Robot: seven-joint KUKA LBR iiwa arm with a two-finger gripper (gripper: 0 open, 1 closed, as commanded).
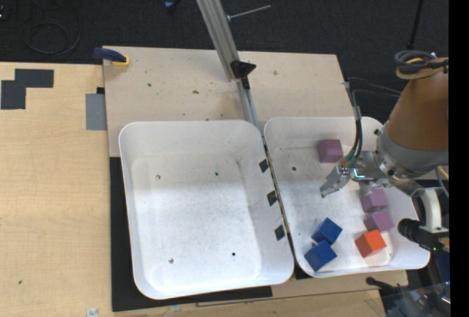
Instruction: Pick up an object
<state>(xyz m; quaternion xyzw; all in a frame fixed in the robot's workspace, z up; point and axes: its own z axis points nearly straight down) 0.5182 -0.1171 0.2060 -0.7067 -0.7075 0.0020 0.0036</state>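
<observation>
Several small blocks lie in the right bin (293,140). A purple block (329,150) sits toward the back. Two more purple blocks (374,199) (379,220) lie near the right wall, with an orange block (371,242) in front of them. Two blue blocks (327,230) (319,255) rest at the front. My gripper (344,187) hangs low over the middle of this bin, between the back purple block and the right-hand purple ones. It stands open, with bare bin floor between its fingers. The arm covers part of the bin's right side.
The left bin (190,213) adjoins the right one, with small black clips (272,198) on the shared wall. A slanted aluminium bar (216,23) rises behind the bins. A blue and yellow clamp (111,56) lies at the bench's back left corner.
</observation>
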